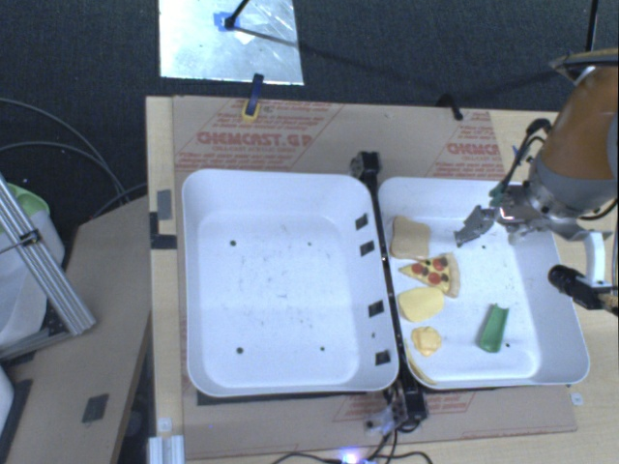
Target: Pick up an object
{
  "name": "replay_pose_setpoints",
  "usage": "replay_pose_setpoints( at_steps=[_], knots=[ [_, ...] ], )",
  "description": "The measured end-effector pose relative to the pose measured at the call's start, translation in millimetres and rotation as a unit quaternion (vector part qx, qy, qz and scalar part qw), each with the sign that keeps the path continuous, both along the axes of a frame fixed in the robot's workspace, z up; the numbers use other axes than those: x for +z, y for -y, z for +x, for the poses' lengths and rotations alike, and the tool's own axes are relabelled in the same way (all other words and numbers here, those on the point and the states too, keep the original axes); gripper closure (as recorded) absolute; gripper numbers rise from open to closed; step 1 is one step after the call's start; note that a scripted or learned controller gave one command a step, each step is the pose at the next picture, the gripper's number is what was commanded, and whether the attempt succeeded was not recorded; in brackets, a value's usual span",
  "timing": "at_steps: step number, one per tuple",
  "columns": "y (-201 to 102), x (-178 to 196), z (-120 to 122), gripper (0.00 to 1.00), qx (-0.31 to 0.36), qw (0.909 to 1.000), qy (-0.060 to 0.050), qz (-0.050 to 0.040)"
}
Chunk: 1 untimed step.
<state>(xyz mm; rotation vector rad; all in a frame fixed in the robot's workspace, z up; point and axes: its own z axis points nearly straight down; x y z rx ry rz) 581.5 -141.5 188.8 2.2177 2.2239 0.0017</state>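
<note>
Dark carpet surrounds a cardboard-topped bench carrying two white bins side by side. Left bin (pixel 276 278) holds nothing to pick. Right bin (pixel 542 298) holds all the candidates: a tan bread slice (pixel 410 237) by the divider, a pizza slice (pixel 433 272) just below it, a pale yellow piece (pixel 422 304) touching the pizza's lower edge, a small yellow lump (pixel 426 339) below that, and a green piece (pixel 492 328) apart to the right. Gripper (pixel 472 230) hangs over the right bin's upper area, right of the bread, nothing between its fingers; the jaws look parted, though small and blurred.

Step in hand, judged: approach, no grasp made yet. Bread is the nearest target. Next move calls for shifting left over it, descending, and closing on its edges. Green piece is the cleaner pick, standing clear of neighbours.
</note>
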Motion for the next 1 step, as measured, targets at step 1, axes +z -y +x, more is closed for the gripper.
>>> replay_pose_setpoints(
  at_steps=[1],
  knots=[
    [-22.2, -108.4, 63.0, 0.0, 0.002, 1.0, 0.002, -0.0002]
  ],
)
